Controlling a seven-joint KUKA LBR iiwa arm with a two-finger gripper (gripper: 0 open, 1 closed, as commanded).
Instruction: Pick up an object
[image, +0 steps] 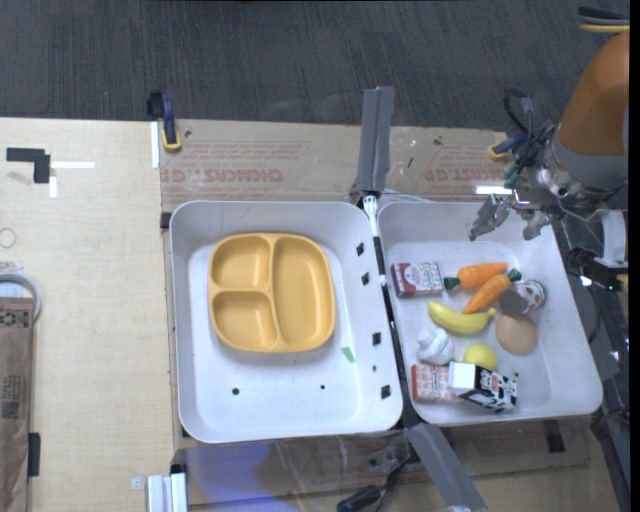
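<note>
- Overhead, the gripper (510, 215) hangs above the far edge of the right bin (570, 335), its two fingers spread apart with nothing between them.
- Right bin contents, clustered toward its middle and near side: a small carton (416, 278) at left, two carrots (485, 283) lying side by side, a banana (460, 319) just near of them, a brown egg-shaped piece (516, 334), a lemon (481, 355), a white figure (435, 346), and a cow-patterned box (492, 391) by a second carton (432, 381).
- Left bin (200, 400): a yellow divided plate (272, 292) resting flat at centre.
- Handling judgement: these look like light, rigid toy foods with smooth, likely slippery skins.
- Suggested hold: the banana lies fairly open; closing across its narrow middle, perpendicular to its long axis, seems safest.
- Risk: the carrots touch each other and neighbouring pieces, so fingers may jam or nudge them aside.
</note>
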